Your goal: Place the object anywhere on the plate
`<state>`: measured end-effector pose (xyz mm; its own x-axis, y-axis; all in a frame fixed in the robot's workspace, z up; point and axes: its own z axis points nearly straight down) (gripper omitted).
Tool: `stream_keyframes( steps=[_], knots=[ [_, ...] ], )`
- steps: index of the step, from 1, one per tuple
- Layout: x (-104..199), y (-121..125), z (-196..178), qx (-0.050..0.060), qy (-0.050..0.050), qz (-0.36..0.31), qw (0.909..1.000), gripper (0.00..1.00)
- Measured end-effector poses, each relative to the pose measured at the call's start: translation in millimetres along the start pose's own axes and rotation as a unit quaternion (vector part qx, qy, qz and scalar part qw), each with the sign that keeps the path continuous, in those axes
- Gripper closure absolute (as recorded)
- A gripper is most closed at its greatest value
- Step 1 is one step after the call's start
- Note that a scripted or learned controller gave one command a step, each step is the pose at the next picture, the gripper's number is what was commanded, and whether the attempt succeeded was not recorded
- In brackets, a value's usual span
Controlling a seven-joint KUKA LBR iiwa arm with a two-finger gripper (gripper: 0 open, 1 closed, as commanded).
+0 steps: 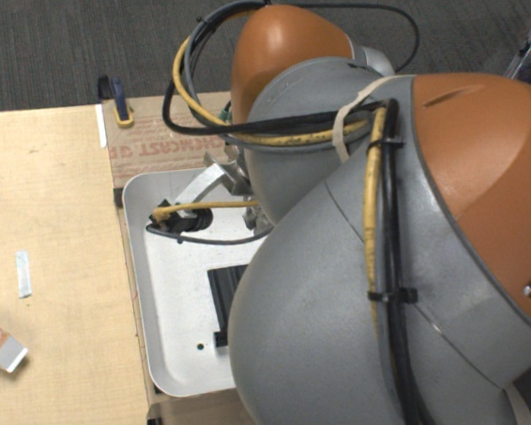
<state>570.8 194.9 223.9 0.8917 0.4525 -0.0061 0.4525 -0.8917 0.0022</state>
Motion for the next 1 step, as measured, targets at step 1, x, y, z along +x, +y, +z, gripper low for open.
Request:
stream_keyframes(
  steps=[1],
  knots=[
    [34.8, -18.5, -134.0, 0.000, 0.002, 0.006, 1.0000, 1.00]
  ],
)
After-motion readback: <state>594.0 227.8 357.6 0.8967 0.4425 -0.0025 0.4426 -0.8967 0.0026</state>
